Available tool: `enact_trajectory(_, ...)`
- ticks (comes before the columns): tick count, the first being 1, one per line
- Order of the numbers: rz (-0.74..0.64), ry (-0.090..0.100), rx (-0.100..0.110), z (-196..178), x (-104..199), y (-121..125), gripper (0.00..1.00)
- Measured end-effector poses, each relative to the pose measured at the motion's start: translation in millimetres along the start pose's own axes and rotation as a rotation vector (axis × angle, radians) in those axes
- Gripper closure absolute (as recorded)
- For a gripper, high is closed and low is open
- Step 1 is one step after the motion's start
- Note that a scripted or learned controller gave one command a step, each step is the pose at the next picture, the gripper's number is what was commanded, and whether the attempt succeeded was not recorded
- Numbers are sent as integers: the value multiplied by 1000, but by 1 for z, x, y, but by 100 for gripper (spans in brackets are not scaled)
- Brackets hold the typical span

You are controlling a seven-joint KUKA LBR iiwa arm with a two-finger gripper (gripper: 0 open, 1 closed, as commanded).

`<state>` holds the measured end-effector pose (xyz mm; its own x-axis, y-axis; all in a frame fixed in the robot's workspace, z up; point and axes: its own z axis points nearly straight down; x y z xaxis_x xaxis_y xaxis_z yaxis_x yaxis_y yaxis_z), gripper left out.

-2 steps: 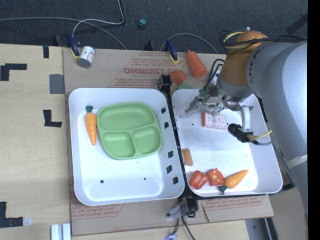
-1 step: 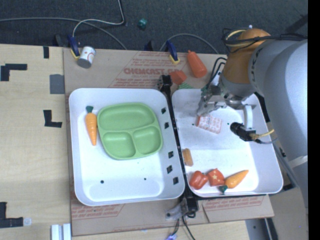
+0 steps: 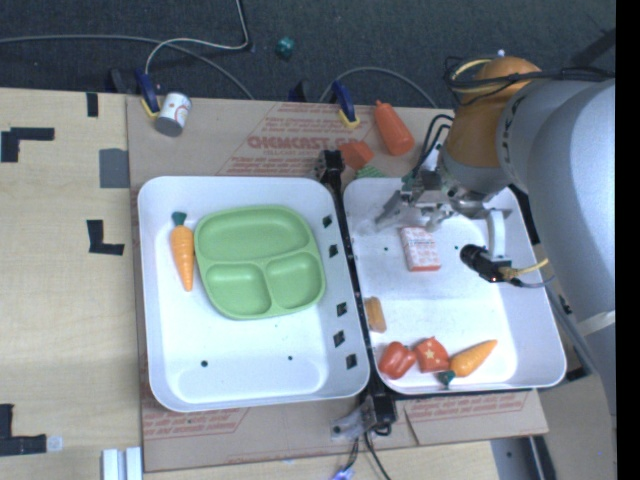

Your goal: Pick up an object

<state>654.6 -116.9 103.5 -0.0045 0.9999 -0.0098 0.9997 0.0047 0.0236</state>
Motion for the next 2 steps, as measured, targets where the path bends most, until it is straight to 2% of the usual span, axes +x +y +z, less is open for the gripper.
enact_trajectory(1,2,0,-2,9,3,-32,0)
enact_trajectory(2,3,2,1,0,3,-32,100)
